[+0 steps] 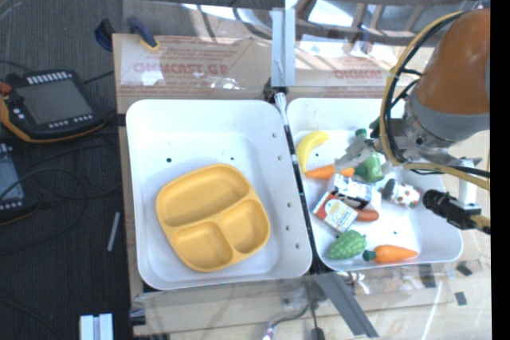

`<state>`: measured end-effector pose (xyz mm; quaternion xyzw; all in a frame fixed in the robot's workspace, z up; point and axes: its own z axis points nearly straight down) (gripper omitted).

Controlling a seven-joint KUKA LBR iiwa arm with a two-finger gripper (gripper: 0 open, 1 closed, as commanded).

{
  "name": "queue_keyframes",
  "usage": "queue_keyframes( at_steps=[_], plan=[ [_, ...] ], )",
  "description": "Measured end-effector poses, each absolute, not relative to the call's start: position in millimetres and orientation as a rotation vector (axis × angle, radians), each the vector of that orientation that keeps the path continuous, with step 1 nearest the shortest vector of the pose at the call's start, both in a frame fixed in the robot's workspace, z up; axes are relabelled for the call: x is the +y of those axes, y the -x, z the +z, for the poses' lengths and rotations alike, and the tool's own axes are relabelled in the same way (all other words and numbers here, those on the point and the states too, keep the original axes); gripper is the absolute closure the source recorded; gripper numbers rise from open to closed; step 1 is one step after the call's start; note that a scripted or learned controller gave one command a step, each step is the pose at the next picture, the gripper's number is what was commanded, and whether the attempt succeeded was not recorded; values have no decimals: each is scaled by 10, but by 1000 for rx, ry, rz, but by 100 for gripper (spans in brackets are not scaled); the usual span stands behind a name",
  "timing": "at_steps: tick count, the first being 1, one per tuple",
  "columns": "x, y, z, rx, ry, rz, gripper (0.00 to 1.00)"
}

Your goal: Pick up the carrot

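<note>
Orange carrot with green top [393, 254]: front edge of right white bin [446, 251], right of green bumpy vegetable [347, 244] | gripper [360, 149]: above yellow banana [311, 146] side | finger opening: cannot tell

I log two bins side by side on the bench: the left bin [151, 131] holds a divided plate [212, 215] lying toward its front, and the right bin [434, 247] holds the rest. In the right bin I list a banana [310, 146] at the back left with a small carrot [320, 171] just in front of it, a carton [344, 203] at the middle, a broccoli piece [347, 244] in front of the carton, and a carrot [392, 254] at the front, just right of the broccoli piece. I note the arm [454, 84] over the bin's right back part, with the gripper [362, 151] near the small carrot, and a teach pendant [49, 103] on the floor well left of the bins.
</note>
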<state>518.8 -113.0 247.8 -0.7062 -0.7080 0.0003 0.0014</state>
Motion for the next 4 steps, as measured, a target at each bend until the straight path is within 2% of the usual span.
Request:
queue_keyframes(
  at_steps=[1,2,3,4],
  plan=[
    [-1355,-5681,1600,-2299,2139,2,0],
    [-1305,-5671,954,-2311,2132,-2,0],
    [-1317,-6086,925,-2290,2172,-11,0],
    [-1384,-6520,916,-2287,2173,-7,0]
  ],
)
